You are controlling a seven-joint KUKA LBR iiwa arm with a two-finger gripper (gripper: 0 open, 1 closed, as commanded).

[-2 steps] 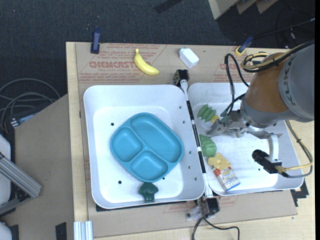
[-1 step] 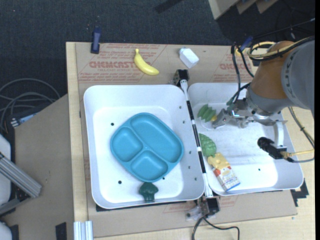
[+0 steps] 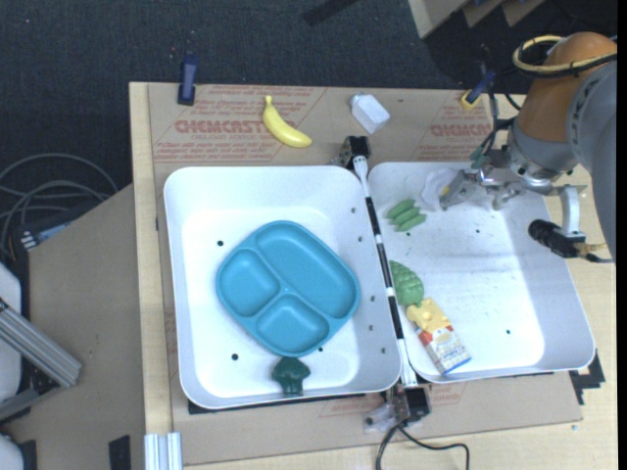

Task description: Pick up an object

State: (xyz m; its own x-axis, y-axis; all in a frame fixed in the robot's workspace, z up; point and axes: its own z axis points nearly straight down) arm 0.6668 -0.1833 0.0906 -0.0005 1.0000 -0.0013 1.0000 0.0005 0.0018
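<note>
Green pods (image 3: 405,213) lie near the gripper (image 3: 449,192) — blue tray (image 3: 286,286) apart.

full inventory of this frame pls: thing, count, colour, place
bins: 2, white, side by side on the bench
divided plate: 1, blue, middle of the left bin
broccoli toy: 1, dark green, left bin's near edge
pea pods: 1 cluster, green, right bin, far left part
leafy toy: 1, green, right bin beside the divider
small carton: 1, yellow, red and white, right bin's near left corner
banana: 1, yellow, on the board beyond the left bin
small block: 1, white, on the board right of the banana
gripper: 1, grey metal, over the right bin's far edge
</note>
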